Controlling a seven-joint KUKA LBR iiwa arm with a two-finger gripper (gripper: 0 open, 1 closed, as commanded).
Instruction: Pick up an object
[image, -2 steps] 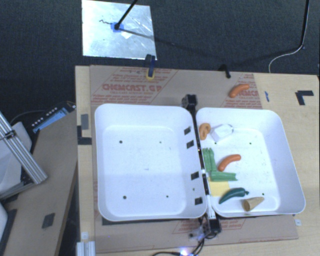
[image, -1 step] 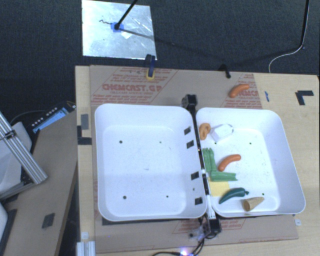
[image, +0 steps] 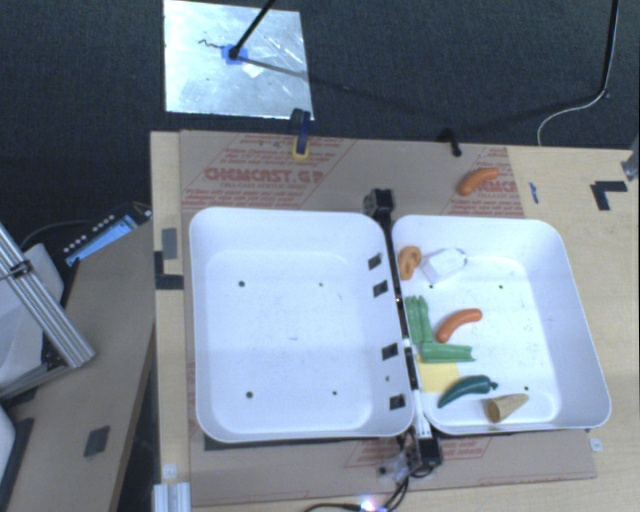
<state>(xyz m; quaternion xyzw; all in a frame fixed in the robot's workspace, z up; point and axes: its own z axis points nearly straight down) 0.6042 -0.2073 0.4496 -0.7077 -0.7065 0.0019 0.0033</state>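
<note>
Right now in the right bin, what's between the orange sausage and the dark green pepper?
In the camera view, the light green bean pods and the yellow block lie between the orange sausage and the dark green pepper.

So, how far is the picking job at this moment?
Nothing looks done yet. The toys lie loose in the right bin: an orange sausage, a dark green pepper, a tan cone, green pieces. Another sausage lies on the bench beyond the bin. Nothing is in hand, so the whole pick is left.
</note>
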